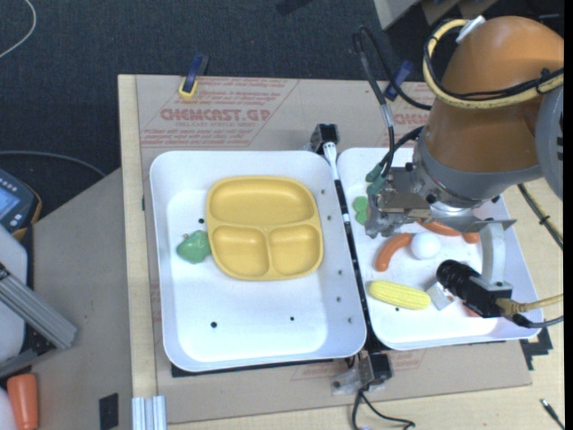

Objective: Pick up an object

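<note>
The arm (488, 106) is grey metal under a fat, rounded orange band, with black and yellow cables looping around it.

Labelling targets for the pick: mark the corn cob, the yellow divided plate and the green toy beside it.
corn cob (399, 295), camera view, middle of the cob.
yellow divided plate (264, 201), camera view, large top compartment.
green toy (192, 247), camera view, its centre.

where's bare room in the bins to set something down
Most bare floor is in the left bin: the wide strip in front of the yellow divided plate, plus a band behind it. The green toy touches the plate's left edge. The right bin is crowded: corn, orange sausage, white egg, and the arm overhead.
</note>
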Action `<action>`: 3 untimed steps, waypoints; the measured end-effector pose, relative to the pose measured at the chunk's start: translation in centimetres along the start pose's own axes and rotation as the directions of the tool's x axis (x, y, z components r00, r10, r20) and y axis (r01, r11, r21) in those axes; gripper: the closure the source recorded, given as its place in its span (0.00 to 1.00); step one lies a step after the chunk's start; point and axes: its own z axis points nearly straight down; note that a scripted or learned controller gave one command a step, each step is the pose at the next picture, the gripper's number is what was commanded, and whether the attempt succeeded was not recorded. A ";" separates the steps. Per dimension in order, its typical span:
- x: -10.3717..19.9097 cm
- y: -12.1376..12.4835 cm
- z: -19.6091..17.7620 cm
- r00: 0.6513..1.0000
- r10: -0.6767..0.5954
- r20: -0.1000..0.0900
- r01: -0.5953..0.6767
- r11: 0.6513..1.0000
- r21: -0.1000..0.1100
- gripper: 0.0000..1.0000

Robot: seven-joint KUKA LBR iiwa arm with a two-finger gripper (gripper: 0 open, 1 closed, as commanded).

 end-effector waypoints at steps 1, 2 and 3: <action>8.9 1.9 -3.5 1.000 -0.009 -0.003 0.009 1.000 -0.002 1.00; 8.4 1.8 -4.4 1.000 -0.002 -0.001 0.002 1.000 0.000 1.00; 15.7 -0.3 -1.2 1.000 -0.007 0.000 0.007 1.000 0.011 1.00</action>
